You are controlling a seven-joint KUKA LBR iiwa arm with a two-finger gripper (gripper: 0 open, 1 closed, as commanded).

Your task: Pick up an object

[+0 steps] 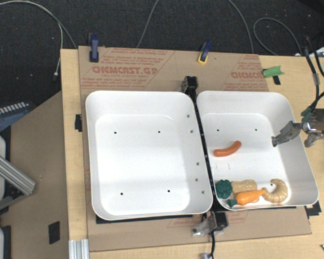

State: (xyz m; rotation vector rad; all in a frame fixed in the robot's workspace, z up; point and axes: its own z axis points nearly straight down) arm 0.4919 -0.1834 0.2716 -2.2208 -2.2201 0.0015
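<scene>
gripper at right bin right edge, fingers state: cannot tell | target: orange sausage mid-bin, left of gripper, long axis roughly left-right, slightly tilted | toy pile at near edge

text: "CHEMCAST GP" in faded red, repeated | on: brown paper sheet covering the table, far of the bins | smaller print lines beside it: too blurred to read
</scene>
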